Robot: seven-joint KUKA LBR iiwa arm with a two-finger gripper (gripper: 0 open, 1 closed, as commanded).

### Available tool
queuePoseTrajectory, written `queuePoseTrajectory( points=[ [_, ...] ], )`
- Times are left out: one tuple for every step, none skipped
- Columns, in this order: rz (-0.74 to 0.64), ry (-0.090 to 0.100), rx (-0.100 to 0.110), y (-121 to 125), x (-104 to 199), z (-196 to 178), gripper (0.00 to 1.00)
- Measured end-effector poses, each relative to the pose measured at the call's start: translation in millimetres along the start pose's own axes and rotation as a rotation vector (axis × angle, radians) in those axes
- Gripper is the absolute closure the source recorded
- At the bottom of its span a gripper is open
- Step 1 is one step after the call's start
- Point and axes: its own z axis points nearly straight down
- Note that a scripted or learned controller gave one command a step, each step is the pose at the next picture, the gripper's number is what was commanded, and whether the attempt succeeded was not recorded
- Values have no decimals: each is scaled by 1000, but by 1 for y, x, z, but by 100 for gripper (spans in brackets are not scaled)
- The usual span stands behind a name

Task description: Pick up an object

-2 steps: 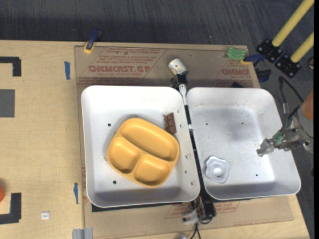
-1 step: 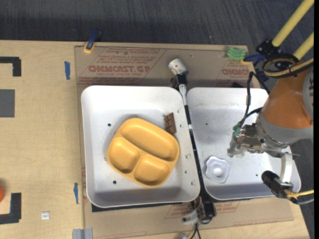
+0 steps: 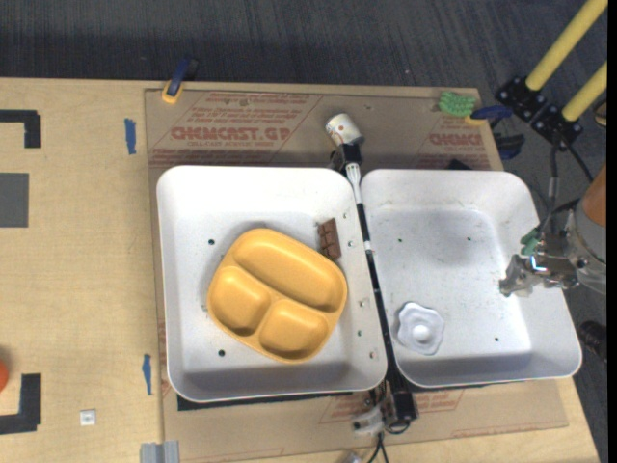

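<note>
Camera view, landmark = right bin (image 3: 453, 210). Hand (image 3: 525, 270) sits at the right bin's right rim, about mid-height of that wall, low over the bin edge. Finger spread: cannot tell, too small and cluttered with cables (no guess). Nothing visible between them, so not calling it a hold.

Inside the right bin, near its lower-left corner: one small clear plastic lid or cup (image 3: 419, 326), roundish, translucent, lying flat on the bin floor. That is the nearest candidate for the pick. It lies left of and below the hand in the picture, so across the bin floor toward the dividing seam and the near wall. No clear long axis on it (roughly round), so wrist turn likely matters little; the thin, see-through rim looks hard to pinch.

Left of the right bin, in the left bin (image 3: 183, 258): a yellow divided plate (image 3: 278, 293), three compartments, tilted diagonally, large. Beside it, toward the seam with the right bin, a small brown block (image 3: 329, 237). Both well apart from the hand, farther than the clear piece.

Judgement: pick not yet made; next move probably travel left and down-frame over the clear piece, then descend.
</note>
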Motion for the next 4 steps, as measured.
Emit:
queuePoseTrajectory(
  points=[
    [0,0,0,0,0,0,0],
    [-432,1,0,2,-17,118,0],
    [-1037,-1,-3,-3,24,59,0],
    [-1188,-2,-3,74,-34,48,0]
  ],
)
